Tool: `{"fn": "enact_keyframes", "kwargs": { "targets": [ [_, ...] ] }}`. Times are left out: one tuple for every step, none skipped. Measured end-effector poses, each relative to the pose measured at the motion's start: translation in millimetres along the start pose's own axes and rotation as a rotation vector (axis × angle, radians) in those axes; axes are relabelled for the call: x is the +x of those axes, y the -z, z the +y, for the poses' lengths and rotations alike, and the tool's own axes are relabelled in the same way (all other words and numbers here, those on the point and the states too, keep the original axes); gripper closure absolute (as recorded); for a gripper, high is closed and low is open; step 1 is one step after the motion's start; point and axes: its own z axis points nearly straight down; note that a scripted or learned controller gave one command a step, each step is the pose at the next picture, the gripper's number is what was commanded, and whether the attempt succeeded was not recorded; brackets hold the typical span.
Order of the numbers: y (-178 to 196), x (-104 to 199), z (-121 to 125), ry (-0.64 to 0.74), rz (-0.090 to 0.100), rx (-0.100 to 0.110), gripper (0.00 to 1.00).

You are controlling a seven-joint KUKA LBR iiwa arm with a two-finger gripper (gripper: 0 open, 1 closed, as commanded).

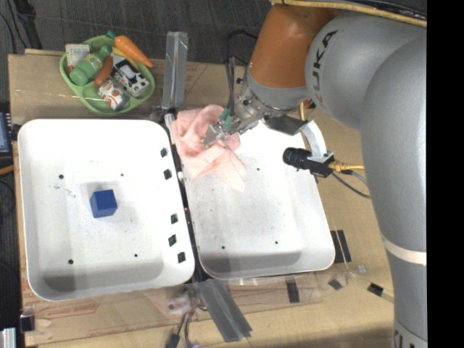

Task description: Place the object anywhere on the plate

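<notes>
A crumpled pink cloth lies in the far left corner of the right bin, partly draped against the bin's wall. My gripper comes down from the right onto the cloth's upper part. Its fingers look shut on a bunched fold of the cloth, which is pulled up toward them. A blue cube sits alone in the left bin, far from the gripper.
A green bowl of toy food, with a carrot on top, stands on the bench behind the left bin. The wall between the bins runs just left of the cloth. The big grey arm covers the right side.
</notes>
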Motion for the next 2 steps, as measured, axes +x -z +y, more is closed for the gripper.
{"fn": "enact_keyframes", "kwargs": {
  "targets": [
    [6.5, 46.3, 5.6, 0.404, -0.002, -0.001, 1.00],
    [3.8, 94.2, 20.9, 0.808, -0.001, 0.001, 1.00]
  ]
}}
